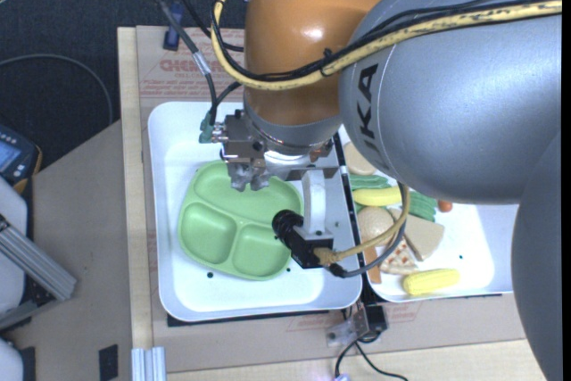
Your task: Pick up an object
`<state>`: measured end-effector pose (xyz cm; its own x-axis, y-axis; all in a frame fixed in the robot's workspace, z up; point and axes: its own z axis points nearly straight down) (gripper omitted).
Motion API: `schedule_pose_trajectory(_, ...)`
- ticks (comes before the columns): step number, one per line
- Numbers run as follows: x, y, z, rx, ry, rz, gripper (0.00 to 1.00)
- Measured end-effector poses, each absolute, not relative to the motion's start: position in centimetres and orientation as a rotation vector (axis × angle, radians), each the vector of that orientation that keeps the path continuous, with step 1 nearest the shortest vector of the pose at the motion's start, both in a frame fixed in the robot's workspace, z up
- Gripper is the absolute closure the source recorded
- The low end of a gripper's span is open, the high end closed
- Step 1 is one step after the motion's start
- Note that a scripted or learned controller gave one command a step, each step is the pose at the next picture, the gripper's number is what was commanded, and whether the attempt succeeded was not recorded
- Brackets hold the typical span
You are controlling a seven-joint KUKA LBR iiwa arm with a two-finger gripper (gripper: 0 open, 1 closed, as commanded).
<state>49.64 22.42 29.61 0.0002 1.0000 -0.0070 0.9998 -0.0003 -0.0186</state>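
Green and divided into compartments, the plate (230, 229) lies in the left bin (169, 192), with the gripper (250, 176) low over its upper edge. Whether the gripper is spread or pinching anything cannot be told. The right bin (473, 268) holds yellow corn (431, 282), a pizza slice (399, 256) and other toy food.

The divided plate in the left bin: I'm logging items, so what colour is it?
Light green; the divided plate shows plainly in the camera view.
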Motion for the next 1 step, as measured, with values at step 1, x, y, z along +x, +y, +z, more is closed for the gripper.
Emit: schedule_pose_trajectory(1,53.42,22.45,41.5,-2.224,-2.227,-0.021,1.0)
